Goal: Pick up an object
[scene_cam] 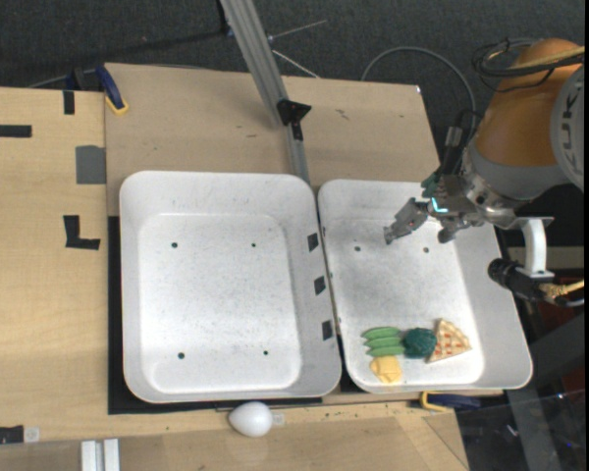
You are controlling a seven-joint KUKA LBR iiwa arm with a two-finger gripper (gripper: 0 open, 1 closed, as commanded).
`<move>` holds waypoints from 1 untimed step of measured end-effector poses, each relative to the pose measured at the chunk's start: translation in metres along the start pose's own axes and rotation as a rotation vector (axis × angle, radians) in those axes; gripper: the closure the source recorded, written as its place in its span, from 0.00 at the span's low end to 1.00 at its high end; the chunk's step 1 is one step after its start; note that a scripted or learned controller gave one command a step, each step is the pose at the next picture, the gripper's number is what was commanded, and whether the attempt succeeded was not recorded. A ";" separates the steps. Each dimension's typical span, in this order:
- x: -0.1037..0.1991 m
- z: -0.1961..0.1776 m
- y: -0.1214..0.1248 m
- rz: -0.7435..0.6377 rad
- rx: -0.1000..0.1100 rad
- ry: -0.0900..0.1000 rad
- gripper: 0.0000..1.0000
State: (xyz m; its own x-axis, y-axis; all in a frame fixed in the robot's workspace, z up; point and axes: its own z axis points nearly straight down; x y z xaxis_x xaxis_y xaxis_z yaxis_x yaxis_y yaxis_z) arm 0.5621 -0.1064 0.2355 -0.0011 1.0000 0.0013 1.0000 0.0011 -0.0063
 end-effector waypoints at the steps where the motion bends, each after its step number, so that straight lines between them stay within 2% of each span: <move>1: 0.000 -0.002 0.001 -0.001 -0.004 -0.001 0.00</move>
